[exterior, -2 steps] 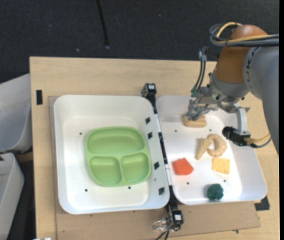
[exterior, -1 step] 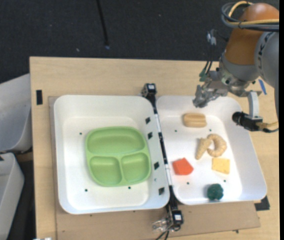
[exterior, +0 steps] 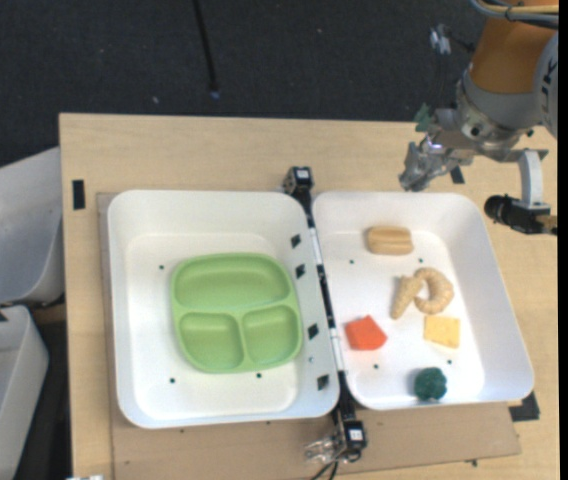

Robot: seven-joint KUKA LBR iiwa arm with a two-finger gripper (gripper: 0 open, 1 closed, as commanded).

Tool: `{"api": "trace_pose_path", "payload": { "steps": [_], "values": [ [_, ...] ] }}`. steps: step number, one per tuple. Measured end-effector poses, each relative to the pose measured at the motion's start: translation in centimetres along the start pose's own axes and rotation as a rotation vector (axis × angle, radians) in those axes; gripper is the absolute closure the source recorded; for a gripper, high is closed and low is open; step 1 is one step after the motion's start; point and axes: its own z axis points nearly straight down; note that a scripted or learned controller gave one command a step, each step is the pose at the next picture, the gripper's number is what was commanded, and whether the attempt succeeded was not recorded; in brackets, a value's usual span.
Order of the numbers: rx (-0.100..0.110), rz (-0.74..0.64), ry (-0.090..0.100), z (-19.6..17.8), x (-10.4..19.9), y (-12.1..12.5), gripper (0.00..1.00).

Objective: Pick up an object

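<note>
The arm (exterior: pixel 509 48) came in from the right, its hand (exterior: pixel 422 171) hanging over the bare desk (exterior: pixel 214 153) just beyond the far rim of the right bin (exterior: pixel 499 268), near that bin's far left corner. Whether the hand was open or closed I could not tell; nothing showed in it.

Five small things lay in the right bin. A tan bun (exterior: pixel 389 239) sat nearest the far rim, with open floor all round it. A curled pretzel (exterior: pixel 422 291) lay mid-bin, and a yellow block (exterior: pixel 442 330) sat just beside its near end, close enough that I could not say if they touched. A red wedge (exterior: pixel 365 333) lay apart to the left, not far from the wall shared with the left bin (exterior: pixel 144 228). A dark green ball (exterior: pixel 429 383) sat close to the near rim. The right side of that bin's floor was open.

The left bin held a green tray (exterior: pixel 235 311) with three compartments, set roughly in the middle, with white floor round it on every side. The two bins sat edge to edge, clipped along the seam
</note>
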Motion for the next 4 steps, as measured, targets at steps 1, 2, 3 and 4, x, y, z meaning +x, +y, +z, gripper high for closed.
{"api": "trace_pose_path", "payload": {
  "steps": [1, 2, 3, 4],
  "values": [
    [0.005, -0.002, 0.001, -1.2, -0.1, 0.1, 1.00],
    [0.007, -0.001, 0.001, 0.7, 4.3, -0.9, 1.00],
    [0.007, -0.002, 0.002, 0.6, 9.1, -1.6, 1.00],
    [0.007, -0.003, 0.003, 1.1, 14.8, -1.7, 1.00]
  ]
}}
